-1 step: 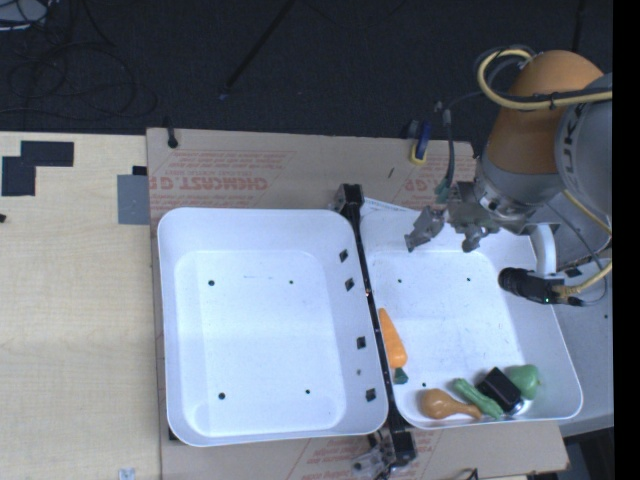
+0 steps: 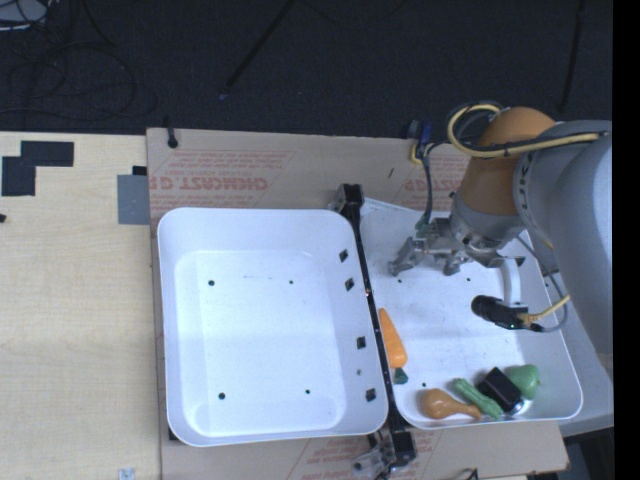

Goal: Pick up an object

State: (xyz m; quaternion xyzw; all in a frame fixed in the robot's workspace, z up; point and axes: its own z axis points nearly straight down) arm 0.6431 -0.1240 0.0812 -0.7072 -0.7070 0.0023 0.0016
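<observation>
Cardboard (image 2: 250, 168) under bins bears illegible mirrored red print; gripper (image 2: 428, 255) state unclear.

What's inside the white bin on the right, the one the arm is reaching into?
Inside the right bin: an orange carrot-like piece, a tan gourd-shaped toy, green pieces and a black block. The arm covers its far corner.

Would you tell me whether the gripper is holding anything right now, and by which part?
Nothing is held: the gripper hangs over bare floor of the right bin.

Fixed overhead camera, slanted down
</observation>
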